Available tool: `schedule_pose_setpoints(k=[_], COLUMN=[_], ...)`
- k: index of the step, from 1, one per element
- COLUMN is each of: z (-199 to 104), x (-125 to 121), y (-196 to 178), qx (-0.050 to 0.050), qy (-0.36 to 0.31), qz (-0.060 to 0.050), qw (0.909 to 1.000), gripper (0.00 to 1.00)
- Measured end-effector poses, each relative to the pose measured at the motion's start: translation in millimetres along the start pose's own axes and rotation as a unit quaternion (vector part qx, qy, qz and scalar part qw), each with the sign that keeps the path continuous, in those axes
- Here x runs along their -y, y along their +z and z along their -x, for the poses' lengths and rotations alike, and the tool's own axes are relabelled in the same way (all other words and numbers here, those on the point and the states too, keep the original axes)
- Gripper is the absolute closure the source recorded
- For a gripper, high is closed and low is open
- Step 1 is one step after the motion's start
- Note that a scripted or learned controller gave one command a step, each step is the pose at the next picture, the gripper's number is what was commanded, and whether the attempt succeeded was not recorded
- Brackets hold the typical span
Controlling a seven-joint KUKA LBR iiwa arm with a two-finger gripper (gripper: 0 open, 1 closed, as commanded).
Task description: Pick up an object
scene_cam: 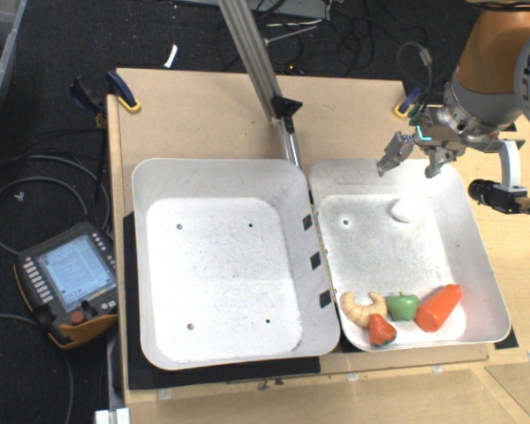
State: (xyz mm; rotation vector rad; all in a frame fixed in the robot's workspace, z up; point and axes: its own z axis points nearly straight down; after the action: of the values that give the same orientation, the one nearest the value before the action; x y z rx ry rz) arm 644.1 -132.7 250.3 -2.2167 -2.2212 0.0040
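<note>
The gripper (417,155) is seen spread open, grasping nothing, above the right bin (477,263). The orange carrot (439,307) is judged light, rigid and smooth; a grasp across its thick middle is advised

A single fixed camera looks down at a slant from above the tan wooden worktop (212,117), far enough back to take in both shallow white plastic bins (221,259), the dark floor beyond, and the arm entering from the right.

Robotics lab, teach pendant (68,276) on dark floor, loose cables (18,203), clamped plywood bench (212,117)
</note>
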Motion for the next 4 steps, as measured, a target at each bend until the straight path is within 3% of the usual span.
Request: schedule_pose_setpoints(k=[1, 4], z=[0, -10], x=[-1, 8], y=[-3, 158], qx=[0.001, 0.000], qy=[-0.001, 0.001], qz=[0.002, 0.000], qw=[1.0000, 1.0000], gripper=[0.00, 0.00])
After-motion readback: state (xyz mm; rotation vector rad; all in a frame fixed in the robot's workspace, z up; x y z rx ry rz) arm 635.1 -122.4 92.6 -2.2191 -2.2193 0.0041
